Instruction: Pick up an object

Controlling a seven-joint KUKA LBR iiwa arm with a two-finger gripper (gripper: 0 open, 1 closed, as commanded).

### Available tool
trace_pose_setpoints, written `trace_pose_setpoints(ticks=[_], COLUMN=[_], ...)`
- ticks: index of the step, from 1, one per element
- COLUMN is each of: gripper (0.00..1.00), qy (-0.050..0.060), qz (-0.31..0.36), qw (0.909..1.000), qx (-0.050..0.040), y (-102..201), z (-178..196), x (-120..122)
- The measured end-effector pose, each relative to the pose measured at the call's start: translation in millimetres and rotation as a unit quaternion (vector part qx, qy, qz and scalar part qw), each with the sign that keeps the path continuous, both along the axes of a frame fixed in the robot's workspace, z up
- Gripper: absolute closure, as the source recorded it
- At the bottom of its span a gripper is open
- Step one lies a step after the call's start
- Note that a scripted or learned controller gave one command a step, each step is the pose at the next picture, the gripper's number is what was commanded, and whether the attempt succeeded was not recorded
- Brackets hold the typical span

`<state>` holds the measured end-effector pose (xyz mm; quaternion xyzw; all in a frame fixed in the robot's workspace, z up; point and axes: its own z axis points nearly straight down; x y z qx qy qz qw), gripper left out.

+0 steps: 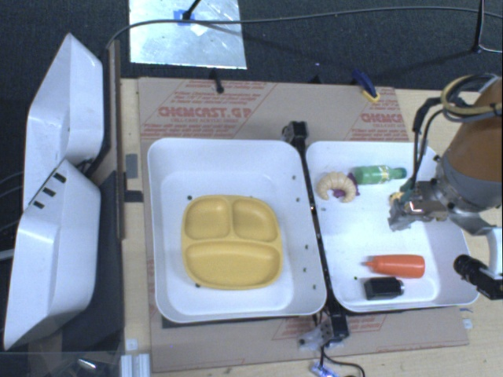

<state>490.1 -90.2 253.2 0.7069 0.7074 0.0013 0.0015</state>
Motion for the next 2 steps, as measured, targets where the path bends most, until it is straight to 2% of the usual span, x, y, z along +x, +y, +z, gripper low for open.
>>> trace_pose_setpoints(ticks=[2], gripper=[1.0], qy=[0.002], qz=[0.002], qw=[1.0], qx=[0.0006], y=[96], z=[-28], x=[3])
